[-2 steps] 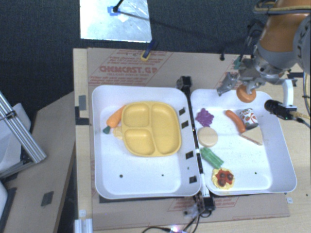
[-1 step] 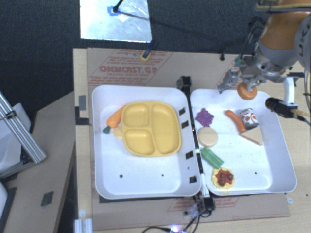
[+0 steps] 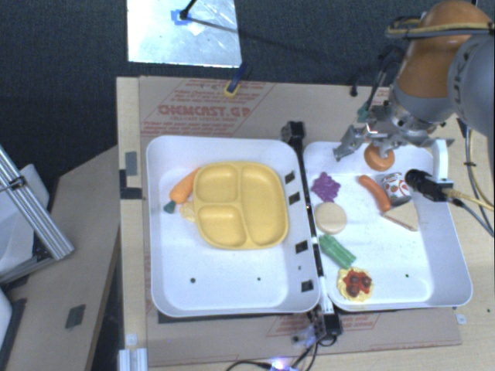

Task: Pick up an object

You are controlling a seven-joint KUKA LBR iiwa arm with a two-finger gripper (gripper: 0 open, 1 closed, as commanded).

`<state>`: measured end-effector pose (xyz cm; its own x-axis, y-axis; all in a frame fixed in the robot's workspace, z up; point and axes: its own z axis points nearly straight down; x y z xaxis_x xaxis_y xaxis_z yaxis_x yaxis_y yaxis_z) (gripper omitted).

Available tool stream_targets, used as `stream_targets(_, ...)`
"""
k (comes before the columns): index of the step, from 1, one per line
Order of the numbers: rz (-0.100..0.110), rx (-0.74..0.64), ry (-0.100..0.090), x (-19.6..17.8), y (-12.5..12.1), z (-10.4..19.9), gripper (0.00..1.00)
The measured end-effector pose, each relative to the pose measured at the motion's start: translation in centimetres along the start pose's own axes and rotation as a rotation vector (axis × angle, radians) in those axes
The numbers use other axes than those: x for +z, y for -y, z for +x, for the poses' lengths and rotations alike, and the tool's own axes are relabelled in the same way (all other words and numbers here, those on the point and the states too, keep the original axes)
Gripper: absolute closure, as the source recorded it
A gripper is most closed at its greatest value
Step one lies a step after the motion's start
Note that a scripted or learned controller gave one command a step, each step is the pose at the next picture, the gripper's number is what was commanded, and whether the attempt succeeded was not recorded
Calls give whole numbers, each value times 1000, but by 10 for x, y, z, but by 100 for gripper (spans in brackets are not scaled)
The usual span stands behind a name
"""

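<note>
Nearest, one small pizza point(image 3: 355, 284); seven toy foods fill the right bin point(image 3: 448, 280), one yellow tray point(image 3: 236, 205) and one carrot point(image 3: 183, 185) the left. Tool point(image 3: 363, 139) grip: cannot tell.

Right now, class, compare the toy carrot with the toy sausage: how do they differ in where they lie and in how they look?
The carrot lies in the left bin, touching the yellow tray; the sausage lies in the right bin, among other toy foods. The carrot has a green end; the sausage is plain orange-red. Both are long and lie slanted.
</note>
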<state>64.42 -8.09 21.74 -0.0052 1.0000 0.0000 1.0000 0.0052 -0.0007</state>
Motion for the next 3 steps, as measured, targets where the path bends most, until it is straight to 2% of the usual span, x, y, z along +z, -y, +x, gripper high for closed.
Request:
stream_targets(2,2,4,0,96,-9,-11,0)
stream_targets(3,-6,2,0,130,-12,-10,0)
